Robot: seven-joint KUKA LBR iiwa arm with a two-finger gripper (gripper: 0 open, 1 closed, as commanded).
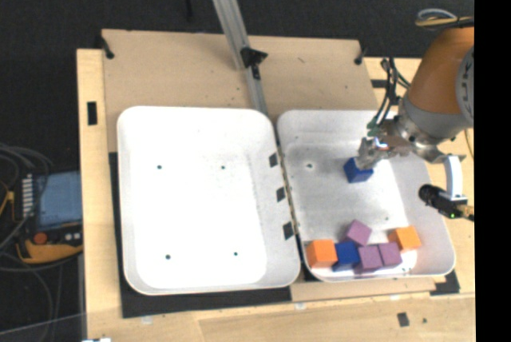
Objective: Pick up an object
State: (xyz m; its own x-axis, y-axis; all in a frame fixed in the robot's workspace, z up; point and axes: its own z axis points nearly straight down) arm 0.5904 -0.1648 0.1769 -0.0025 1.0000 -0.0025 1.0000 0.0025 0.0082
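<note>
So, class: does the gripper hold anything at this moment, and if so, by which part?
It cannot be told. The gripper sits right over a blue cube in the right bin, touching its top, but a grasp is not visible.

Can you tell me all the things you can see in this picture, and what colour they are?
white bins: 2, white, side by side on the bench; left bin, right bin
blue blocks: 2, blue; one in the middle of the right bin right under the gripper, one in the pile at the near edge of the right bin
orange blocks: 2, orange; one at the left end of the pile, one at the right end
purple blocks: 3, purple;, in the pile between the orange ones
metal pole: 1, silver, leaning from the top down to between the bins
blue box with cables: 1, left of the bench
gripper: 1, over the blue block
arm: 1, grey and orange, from the right
</note>
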